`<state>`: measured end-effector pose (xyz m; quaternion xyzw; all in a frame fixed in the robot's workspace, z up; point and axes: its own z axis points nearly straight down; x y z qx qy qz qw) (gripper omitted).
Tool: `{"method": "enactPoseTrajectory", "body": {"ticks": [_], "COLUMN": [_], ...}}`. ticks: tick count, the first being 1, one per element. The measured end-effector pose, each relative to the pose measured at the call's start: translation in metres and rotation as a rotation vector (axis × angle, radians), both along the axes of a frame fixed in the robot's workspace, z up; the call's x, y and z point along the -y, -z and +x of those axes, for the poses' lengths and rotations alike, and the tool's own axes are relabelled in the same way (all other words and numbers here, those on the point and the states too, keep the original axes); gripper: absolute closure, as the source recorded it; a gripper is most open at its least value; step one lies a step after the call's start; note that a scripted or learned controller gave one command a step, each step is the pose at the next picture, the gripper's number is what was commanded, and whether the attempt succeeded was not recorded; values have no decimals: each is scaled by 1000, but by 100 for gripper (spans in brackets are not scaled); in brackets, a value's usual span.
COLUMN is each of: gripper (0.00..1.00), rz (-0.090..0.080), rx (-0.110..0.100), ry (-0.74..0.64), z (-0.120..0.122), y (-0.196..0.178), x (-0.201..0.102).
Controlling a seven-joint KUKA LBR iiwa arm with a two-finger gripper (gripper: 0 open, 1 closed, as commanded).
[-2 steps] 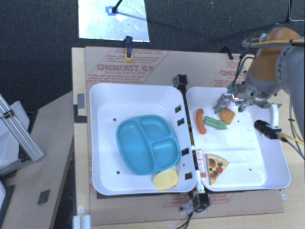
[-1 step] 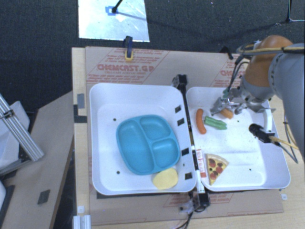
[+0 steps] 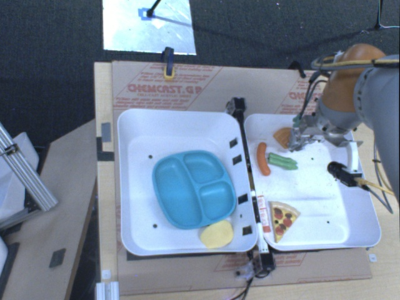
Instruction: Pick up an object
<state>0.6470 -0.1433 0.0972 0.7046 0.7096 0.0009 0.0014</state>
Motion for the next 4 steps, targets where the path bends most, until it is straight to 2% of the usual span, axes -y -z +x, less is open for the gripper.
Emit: {"method": "enactPoseTrajectory", "body": {"ticks": [2,3,4], "gripper": [100,100,100], "rz": [-1,-1,0], "rx": [6,6,1], "ry": [1,1,1], "z": [3,14,15], "y": [-128,-179,-192], "x": [-1,-5,-5]}}
